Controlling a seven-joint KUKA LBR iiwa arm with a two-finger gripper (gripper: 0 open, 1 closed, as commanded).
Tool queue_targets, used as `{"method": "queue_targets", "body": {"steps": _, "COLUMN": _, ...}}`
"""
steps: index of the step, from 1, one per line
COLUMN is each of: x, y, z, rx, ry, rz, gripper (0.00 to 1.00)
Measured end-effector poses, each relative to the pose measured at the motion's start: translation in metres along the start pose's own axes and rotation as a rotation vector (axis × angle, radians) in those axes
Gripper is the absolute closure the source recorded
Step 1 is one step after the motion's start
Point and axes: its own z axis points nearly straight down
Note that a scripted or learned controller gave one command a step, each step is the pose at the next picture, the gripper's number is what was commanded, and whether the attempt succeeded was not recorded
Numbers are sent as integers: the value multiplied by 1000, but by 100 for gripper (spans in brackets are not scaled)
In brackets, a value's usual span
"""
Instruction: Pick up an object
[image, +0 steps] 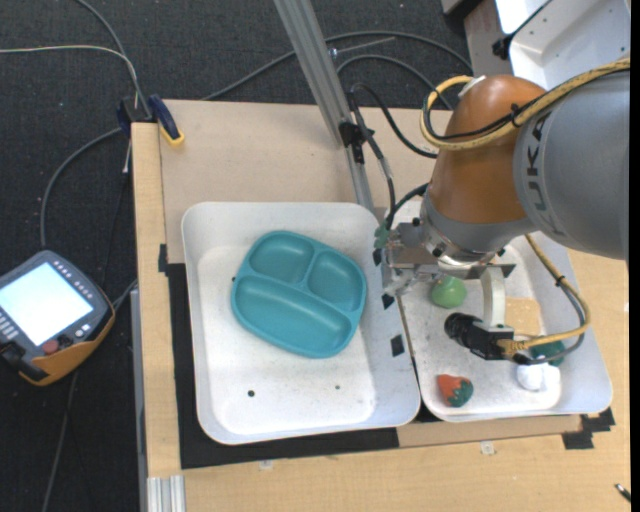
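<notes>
My gripper (428, 272) hangs low over the upper left part of the right bin (590, 395), under the orange wrist band. A round green object (450, 293) lies right below it, partly covered by the gripper body, and I cannot tell whether the two touch. A red toy with a green end (456, 390) rests near the bin's front edge. A small white object (532, 377) sits to its right. A tan flat piece (523, 312) lies behind the white one.
The left bin (215, 400) holds a teal divided plate (300, 292) towards its back. A slanted metal pole (325, 75) rises behind the bins. A handheld screen unit (45, 315) lies on the floor at the left.
</notes>
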Motion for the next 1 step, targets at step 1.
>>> {"method": "queue_targets", "body": {"steps": 1, "x": 49, "y": -34, "z": -8, "rx": 0, "ry": 0, "rz": -3, "gripper": 100}}
